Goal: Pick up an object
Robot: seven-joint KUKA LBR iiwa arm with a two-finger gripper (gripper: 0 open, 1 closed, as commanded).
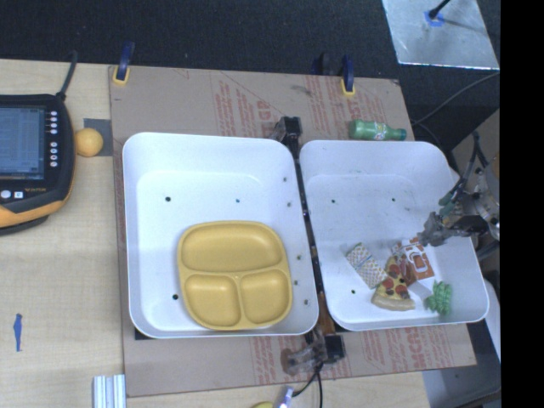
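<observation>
Bench: wooden top is lying under a brown cardboard sheet, and two shallow white bins are sitting side by side on it, with dark floor running behind.
Pizza slice: a toy slice is lying flat near the front of the right bin, its crust pointing toward the front wall.
Neighbours of the slice: a grey patterned packet is resting just to its left, a red-and-white card is touching its far side, and a small green toy is sitting near it in the front right corner.
My claw: my gripper is hanging over the right bin's right side, just beyond the red-and-white card — whether my fingers are spread or closed I cannot tell, and nothing is showing between them.
My arm: it is reaching in from the right edge, over the bin's rim.
Left bin: the left bin is holding a yellow divided tray with three compartments, set toward the front.
Behind the bins: a green bottle is lying on its side on the cardboard, just past the right bin's far wall.
Clamps: two blue clamps are gripping the cardboard's far edge.
Far left: a control pendant with a screen is lying on the bench — an orange ball is sitting just beside it.
</observation>
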